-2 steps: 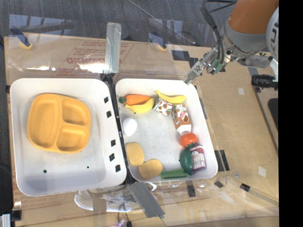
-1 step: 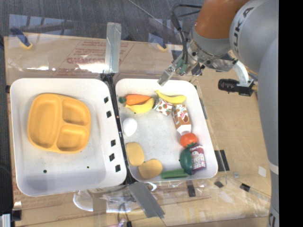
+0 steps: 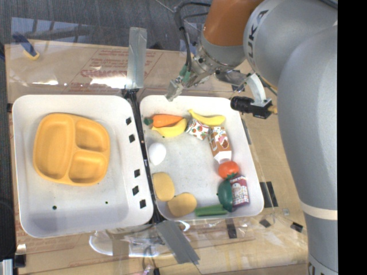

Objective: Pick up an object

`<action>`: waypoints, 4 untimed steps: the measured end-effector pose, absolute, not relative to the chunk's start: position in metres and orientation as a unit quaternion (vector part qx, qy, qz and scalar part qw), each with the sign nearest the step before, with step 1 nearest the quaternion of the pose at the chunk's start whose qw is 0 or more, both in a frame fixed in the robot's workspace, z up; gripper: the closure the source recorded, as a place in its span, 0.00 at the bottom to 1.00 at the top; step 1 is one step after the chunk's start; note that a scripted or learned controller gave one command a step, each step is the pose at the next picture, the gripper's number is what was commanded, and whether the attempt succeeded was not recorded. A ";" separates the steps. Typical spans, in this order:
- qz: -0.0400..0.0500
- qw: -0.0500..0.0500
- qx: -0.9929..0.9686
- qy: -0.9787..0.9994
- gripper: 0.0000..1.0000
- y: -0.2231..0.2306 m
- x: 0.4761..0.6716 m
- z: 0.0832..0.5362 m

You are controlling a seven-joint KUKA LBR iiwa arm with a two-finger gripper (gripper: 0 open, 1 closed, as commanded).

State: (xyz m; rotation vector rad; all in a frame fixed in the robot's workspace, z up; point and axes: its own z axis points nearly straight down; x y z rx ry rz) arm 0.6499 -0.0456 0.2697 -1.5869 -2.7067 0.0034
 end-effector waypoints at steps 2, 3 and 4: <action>0.001 0.002 -0.267 -0.964 1.00 -0.115 0.643 0.196; 0.000 -0.002 -0.365 -0.931 1.00 -0.087 0.619 0.263; 0.000 -0.002 -0.396 -0.918 1.00 -0.077 0.624 0.263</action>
